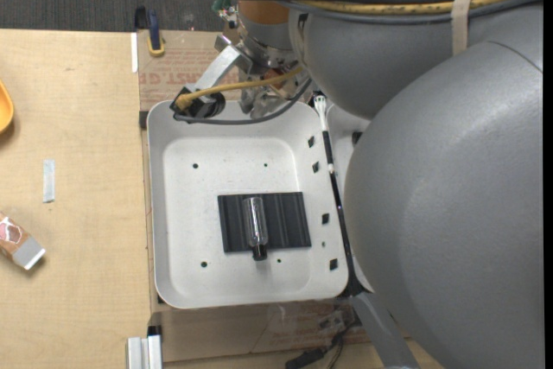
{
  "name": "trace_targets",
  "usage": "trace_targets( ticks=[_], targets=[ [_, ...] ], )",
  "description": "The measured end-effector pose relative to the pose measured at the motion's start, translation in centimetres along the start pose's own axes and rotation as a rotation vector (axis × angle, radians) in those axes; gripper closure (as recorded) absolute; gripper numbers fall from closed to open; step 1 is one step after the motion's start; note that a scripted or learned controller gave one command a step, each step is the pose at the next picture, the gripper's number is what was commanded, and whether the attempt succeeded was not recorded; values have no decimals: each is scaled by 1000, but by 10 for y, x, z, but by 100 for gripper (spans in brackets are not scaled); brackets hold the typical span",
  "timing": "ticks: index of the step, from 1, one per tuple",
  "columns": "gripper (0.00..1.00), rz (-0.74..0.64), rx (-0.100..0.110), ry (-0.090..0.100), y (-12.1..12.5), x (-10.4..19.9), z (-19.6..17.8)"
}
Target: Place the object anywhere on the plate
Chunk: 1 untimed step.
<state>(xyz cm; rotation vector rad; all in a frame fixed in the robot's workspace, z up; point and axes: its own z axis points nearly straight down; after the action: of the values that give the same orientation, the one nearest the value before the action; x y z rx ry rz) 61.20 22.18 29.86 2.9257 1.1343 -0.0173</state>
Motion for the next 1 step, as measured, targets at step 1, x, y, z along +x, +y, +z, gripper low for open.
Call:
trace_targets(
  ticks=[1],
  targets=[
    [100,2,1,-4,2,-1,-7]
  ],
)
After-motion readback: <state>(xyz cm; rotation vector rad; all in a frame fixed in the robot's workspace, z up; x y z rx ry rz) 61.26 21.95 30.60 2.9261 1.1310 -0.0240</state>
